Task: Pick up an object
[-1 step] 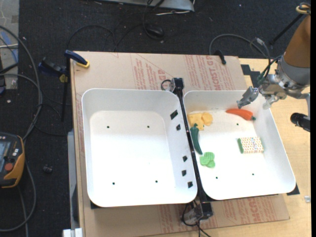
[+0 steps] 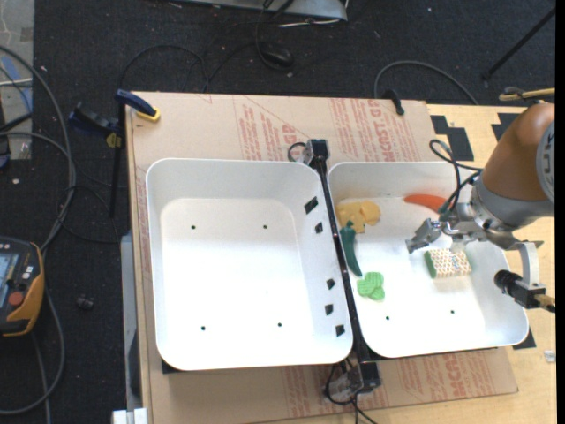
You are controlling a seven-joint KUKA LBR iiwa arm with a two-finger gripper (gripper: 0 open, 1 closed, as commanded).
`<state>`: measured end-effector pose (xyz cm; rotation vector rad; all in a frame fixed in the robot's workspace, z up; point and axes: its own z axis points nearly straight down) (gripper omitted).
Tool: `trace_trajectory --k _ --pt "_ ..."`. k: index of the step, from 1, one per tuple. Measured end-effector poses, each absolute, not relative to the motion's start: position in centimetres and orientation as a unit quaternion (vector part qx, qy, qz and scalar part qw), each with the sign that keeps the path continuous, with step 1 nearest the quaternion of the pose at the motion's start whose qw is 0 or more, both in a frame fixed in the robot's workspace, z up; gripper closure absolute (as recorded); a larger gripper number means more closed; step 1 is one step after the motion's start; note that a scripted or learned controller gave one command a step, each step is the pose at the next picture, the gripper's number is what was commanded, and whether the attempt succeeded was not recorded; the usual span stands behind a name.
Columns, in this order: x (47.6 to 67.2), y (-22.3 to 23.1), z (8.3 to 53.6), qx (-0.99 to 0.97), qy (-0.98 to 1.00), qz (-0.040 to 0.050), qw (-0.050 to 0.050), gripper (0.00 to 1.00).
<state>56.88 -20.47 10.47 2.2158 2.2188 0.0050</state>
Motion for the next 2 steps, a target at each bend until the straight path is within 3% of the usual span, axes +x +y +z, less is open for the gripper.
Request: trace_trajectory --k 1,2 --pt "59.1 -14.2 9.2 0.705 0.709 0.0004 0.000 0.00" --pt "65.2 -10.0 9.3 0.705 0.709 0.0007 0.001 0.00"
